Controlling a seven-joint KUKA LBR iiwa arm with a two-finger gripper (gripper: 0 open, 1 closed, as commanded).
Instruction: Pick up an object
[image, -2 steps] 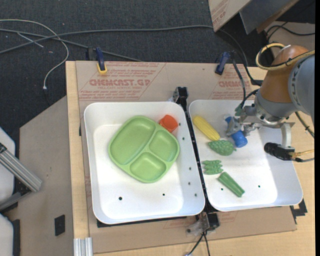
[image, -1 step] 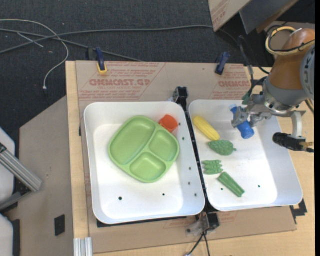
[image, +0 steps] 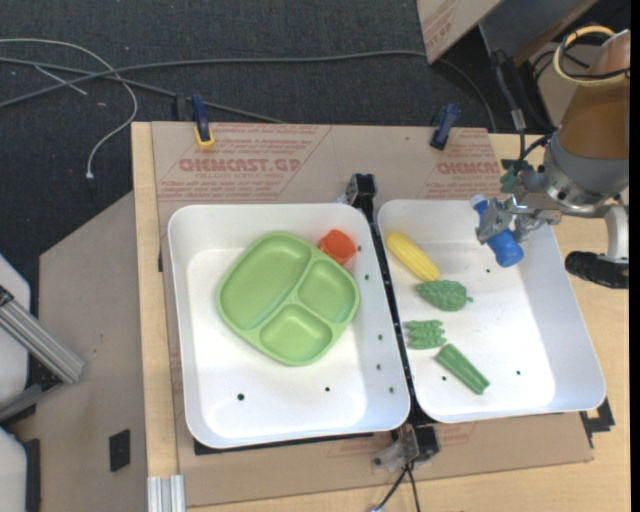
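Nothing lifted yet. Claw above right bin, near blue piece; grip state impossible to tell. Corn untouched.

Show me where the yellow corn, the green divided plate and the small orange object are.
yellow corn (image: 412, 256), camera view, middle of the cob.
green divided plate (image: 288, 297), camera view, central ridge.
small orange object (image: 338, 244), camera view, its top.

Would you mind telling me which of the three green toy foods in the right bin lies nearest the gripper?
The bumpy round green piece, just below the yellow corn. The small green cluster and the long green piece lie farther from the gripper.
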